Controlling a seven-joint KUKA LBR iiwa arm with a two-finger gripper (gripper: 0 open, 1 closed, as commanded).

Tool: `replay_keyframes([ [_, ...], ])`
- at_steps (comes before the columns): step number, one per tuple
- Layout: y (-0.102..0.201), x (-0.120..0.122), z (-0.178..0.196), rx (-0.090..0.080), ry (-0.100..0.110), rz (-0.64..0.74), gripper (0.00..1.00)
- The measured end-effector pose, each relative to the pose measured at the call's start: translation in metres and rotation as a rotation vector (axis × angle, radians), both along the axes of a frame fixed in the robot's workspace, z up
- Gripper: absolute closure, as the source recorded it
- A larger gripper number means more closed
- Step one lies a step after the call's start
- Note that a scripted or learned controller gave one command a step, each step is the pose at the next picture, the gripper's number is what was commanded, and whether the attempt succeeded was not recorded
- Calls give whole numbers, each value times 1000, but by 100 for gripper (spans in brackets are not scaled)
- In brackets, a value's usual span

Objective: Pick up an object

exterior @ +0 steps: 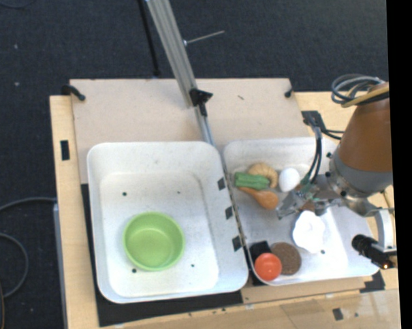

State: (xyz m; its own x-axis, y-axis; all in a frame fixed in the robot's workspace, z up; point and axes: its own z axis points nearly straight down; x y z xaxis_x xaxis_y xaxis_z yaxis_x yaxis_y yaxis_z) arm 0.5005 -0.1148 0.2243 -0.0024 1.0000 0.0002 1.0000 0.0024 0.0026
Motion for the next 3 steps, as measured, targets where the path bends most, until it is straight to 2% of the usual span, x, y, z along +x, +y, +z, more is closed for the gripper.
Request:
replay_keyframes([
  [1, 0, 0, 0, 0, -1, -3, 0],
  [2, -4, 3, -43, -1, 5, -3, 0],
  [3, -8, 8, -105, -1, 7, -3, 0],
])
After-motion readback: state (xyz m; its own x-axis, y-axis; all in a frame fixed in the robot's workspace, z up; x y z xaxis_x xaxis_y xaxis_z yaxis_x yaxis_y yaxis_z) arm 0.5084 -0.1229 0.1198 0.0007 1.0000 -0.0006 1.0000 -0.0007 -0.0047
